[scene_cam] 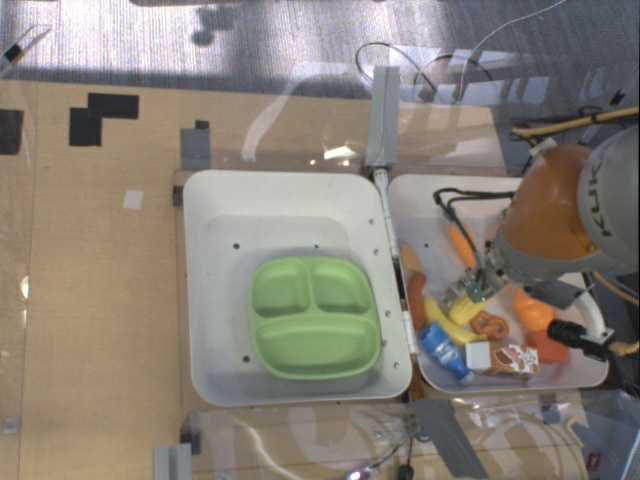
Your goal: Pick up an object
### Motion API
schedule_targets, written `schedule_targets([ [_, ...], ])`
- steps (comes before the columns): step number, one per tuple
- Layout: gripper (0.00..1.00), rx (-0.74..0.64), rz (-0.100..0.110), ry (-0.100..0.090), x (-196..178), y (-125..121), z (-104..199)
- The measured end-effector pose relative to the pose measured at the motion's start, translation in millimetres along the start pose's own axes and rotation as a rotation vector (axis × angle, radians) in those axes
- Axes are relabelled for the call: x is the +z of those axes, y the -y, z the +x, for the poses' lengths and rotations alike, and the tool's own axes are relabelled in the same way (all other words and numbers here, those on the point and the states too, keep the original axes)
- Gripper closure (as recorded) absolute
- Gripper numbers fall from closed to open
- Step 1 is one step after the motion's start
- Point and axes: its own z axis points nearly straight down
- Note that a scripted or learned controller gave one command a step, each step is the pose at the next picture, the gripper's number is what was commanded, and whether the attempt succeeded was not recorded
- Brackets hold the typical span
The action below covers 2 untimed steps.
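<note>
arm: grey with an orange band (545, 208), reaching in from the right edge of the frame and hanging over the right bin.
pincer (474, 286): low over the toys at the centre-left of the right bin, its tip just above a yellow piece; cannot tell how far it is open or whether it has hold of anything.
right bin (432, 190): lower right of centre, holding a heap of small toys.
yellow piece (447, 321): banana-like, lying just below the pincer tip, touching its neighbours.
orange carrot-like stick (460, 244): above the pincer, tilted, near the black cable.
blue packet (441, 350): at the bin's lower left, just beside the yellow piece.
small white and red carton (512, 359): along the bin's lower wall, right of the blue packet.
orange round toy (533, 313): right of the pincer, partly under the arm.
left bin (215, 268): centre of the frame, beside the right bin.
green divided plate (315, 317): lying flat in the left bin's lower middle.
bench (90, 318): tan surface, with black squares at upper left.
</note>
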Motion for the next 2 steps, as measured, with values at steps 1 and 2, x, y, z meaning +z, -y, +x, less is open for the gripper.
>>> schedule_targets([
  [1, 1.00, 0.252, 0.005, -0.003, 3, -54, -39],
  [2, 1.00, 0.456, 0.009, -0.005, 5, -92, -59],
])
